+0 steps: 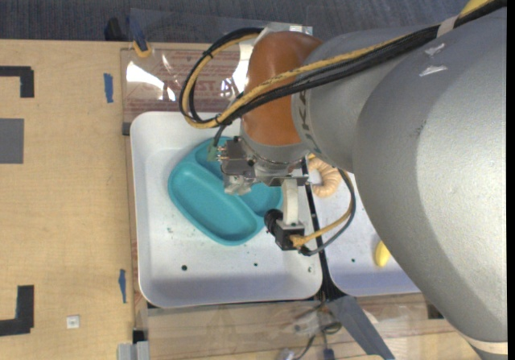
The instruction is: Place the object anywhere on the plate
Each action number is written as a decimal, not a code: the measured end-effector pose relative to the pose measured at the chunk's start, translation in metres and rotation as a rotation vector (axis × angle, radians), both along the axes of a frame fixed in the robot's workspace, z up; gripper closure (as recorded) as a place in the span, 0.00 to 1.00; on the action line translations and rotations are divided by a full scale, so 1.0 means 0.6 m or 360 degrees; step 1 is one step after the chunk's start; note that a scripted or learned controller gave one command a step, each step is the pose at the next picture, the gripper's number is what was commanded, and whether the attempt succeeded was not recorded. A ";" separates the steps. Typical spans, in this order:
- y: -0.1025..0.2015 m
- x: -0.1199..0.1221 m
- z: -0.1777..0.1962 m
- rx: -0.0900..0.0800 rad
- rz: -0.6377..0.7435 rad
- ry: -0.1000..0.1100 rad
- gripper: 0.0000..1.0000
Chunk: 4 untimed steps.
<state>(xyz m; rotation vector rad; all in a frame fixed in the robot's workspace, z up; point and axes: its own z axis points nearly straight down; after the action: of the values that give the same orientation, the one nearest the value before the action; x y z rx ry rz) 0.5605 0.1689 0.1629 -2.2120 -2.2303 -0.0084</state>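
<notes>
A teal plate (201, 199) lies tilted across the middle of the left white bin (153, 205). My gripper (237, 177) hangs over the plate's right half, under the orange wrist band, and the arm's bulk hides its tip. A pale tan ring-shaped thing (327, 180) peeks out by the wall between the two bins, just right of the wrist. A small yellow thing (381, 254) lies in the right bin (354, 266), half hidden by the arm.
The grey arm covers most of the right bin and the view's right side. A wooden bench top (60, 189) stretches left of the bins. A clear plastic sheet (173, 76) lies behind the left bin.
</notes>
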 end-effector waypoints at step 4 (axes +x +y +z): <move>0.073 -0.082 0.226 -0.0009 -0.0002 0.0016 0.00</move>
<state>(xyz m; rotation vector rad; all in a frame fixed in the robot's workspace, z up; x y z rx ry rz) 0.5113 0.2128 0.2983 -2.2109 -2.2266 0.0091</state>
